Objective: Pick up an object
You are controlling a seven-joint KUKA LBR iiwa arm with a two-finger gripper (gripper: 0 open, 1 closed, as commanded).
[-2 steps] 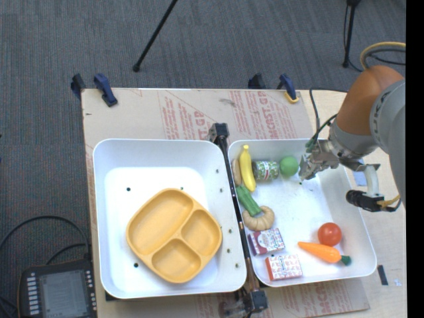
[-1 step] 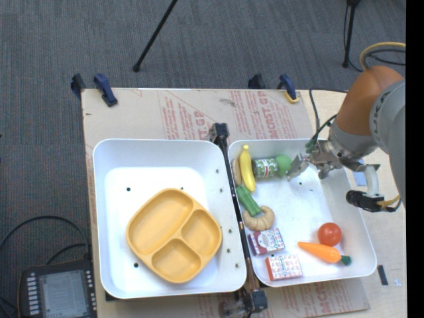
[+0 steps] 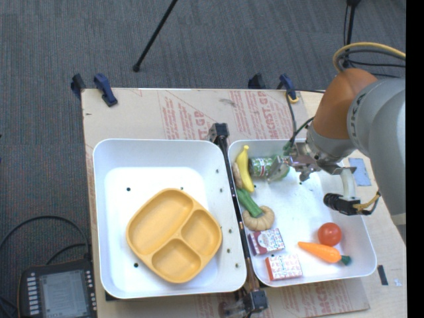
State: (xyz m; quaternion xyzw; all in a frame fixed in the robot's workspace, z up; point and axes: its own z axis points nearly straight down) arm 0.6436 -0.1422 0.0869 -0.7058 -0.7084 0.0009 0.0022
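My gripper (image 3: pixel 296 162) is low in the back of the right bin (image 3: pixel 358 225), just right of a small green can (image 3: pixel 267 167) lying on its side. It looks close to or touching the can's right end; I cannot make out a grasp. A yellow banana (image 3: pixel 244 168) lies left of the can by the bin's left wall. Nearer the front are a green vegetable (image 3: pixel 250 203), a tan bagel (image 3: pixel 260 218), two small red-and-white boxes (image 3: pixel 266 241) (image 3: pixel 283 266), a red tomato (image 3: pixel 329 234) and an orange carrot (image 3: pixel 321 252).
The left bin (image 3: pixel 112 158) holds a yellow divided plate (image 3: pixel 173 235). The grey arm with its orange band (image 3: pixel 344 111) leans over the right bin's back right corner. Clamps (image 3: pixel 105 89) sit on the bench's far edge.
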